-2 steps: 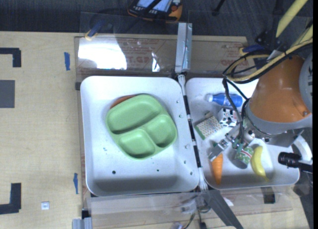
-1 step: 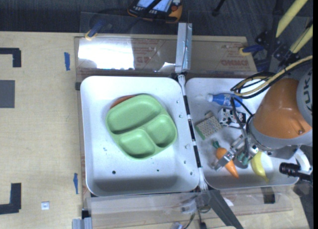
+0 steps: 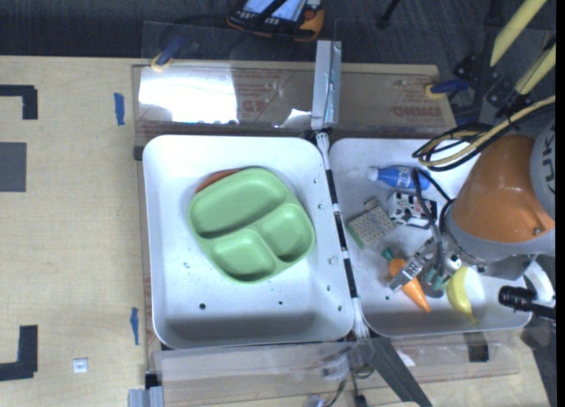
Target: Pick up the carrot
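The carrot [image 3: 415, 294] is a small orange cone lying in the right bin [image 3: 494, 329], near its front edge, with its tip pointing toward the front right. A teal-green bit [image 3: 389, 255] and another orange piece [image 3: 397, 267] lie just to its upper left. My gripper [image 3: 425, 271] is low in the bin, directly over the carrot's thick end and touching or nearly touching it. The grey arm with its orange band [image 3: 499, 193] covers the bin's right side.
A yellow banana-like thing [image 3: 460, 291] lies right of the carrot. A blue bottle [image 3: 397, 177], a small printed box [image 3: 412, 209] and a grey gridded pad [image 3: 369, 224] lie farther back. The left bin [image 3: 168, 220] holds a green divided plate [image 3: 252, 224].
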### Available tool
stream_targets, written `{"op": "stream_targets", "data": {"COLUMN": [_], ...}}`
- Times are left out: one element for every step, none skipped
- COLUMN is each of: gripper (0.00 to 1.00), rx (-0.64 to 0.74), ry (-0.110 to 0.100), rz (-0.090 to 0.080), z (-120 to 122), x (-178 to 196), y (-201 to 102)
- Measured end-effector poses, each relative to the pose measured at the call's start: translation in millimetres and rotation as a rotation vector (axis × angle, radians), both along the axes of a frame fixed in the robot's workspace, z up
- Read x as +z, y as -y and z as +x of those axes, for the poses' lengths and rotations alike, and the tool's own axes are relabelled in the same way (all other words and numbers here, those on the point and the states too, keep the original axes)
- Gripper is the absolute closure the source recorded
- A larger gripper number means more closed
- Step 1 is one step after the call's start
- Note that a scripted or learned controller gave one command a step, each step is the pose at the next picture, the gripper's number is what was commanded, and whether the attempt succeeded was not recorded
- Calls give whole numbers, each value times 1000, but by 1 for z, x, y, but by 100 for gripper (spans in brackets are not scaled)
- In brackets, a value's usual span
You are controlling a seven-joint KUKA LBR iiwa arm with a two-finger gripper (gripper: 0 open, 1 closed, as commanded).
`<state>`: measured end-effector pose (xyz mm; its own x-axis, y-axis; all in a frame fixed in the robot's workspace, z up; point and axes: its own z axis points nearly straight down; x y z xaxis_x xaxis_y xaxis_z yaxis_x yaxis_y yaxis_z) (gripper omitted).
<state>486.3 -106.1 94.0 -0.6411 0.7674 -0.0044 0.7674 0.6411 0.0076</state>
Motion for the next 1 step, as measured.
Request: {"op": "stream_targets", "data": {"gripper": [100], "rx": [-189], "ry": [-11], "rz": [-1], "z": [8], "x": [88], "y": [-80]}}
